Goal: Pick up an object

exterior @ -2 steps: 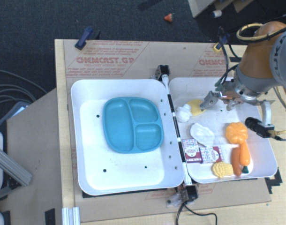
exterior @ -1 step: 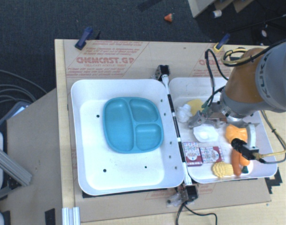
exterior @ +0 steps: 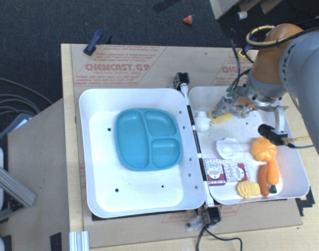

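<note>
Arm reaches in from the right, wrist down over the far part of the right bin. Gripper sits low at the bin's far-left area, tip right by a yellow piece, banana-like, lying on the floor just right of a small white item against the divider. Cannot tell whether the fingers are released or clenched, nor whether the yellow piece is between them; they read as a grey blur. Other candidates lie nearer: white cup, orange fruit, carrot, corn, a printed box. Left bin holds a blue tray. Judgement: the step in hand is the descent or grasp on the yellow piece. Next move calls for a firm close, then a straight lift clear of the divider.
</note>
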Available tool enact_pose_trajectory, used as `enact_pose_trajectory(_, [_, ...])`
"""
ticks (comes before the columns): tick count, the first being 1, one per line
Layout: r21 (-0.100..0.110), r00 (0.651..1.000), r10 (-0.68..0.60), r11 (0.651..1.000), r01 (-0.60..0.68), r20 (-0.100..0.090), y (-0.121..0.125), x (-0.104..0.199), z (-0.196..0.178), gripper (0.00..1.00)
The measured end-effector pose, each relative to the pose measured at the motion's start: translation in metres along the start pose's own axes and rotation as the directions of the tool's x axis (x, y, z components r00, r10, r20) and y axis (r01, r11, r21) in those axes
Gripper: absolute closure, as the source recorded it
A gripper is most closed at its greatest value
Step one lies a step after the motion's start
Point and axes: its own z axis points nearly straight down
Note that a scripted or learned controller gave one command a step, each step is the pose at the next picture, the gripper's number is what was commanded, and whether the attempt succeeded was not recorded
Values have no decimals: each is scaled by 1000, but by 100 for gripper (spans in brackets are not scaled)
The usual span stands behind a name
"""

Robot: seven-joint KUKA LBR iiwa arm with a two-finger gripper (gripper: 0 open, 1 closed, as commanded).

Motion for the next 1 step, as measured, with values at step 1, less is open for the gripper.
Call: enact_pose_trajectory(1, [-4, 1000, -1, 1000, 1, 1, 1, 0, -12, 100])
